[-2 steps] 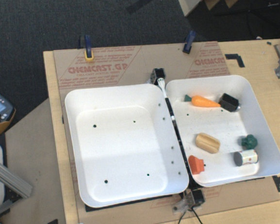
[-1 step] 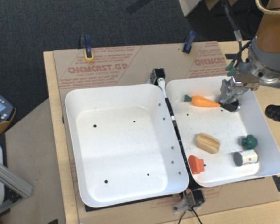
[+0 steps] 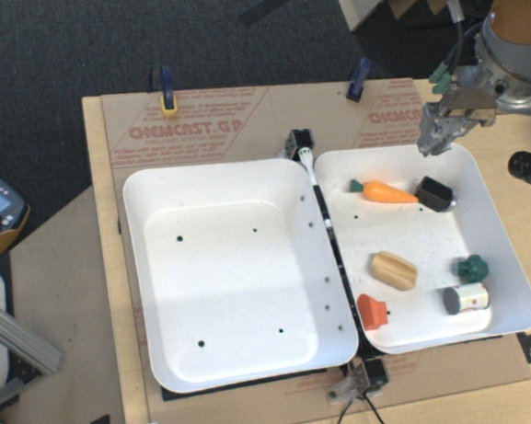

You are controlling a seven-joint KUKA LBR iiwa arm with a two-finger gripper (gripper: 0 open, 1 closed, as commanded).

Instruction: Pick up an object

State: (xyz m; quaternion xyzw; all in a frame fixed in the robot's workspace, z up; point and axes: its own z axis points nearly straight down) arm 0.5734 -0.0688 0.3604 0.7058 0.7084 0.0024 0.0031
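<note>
The right bin holds several things. An orange carrot with a green tip lies near its far side, with a small black block just right of it. A tan rounded piece rests mid-bin, and a red-orange block sits at the near left corner. At the near right are a dark green lump and a grey and white cylinder. My gripper hangs above the far rim of this bin, up and right of the carrot, touching none of them.
The left bin adjoins the right one along a black centre strip. Both stand on a brown board with clamps at its far edge. The arm comes in from the upper right.
</note>
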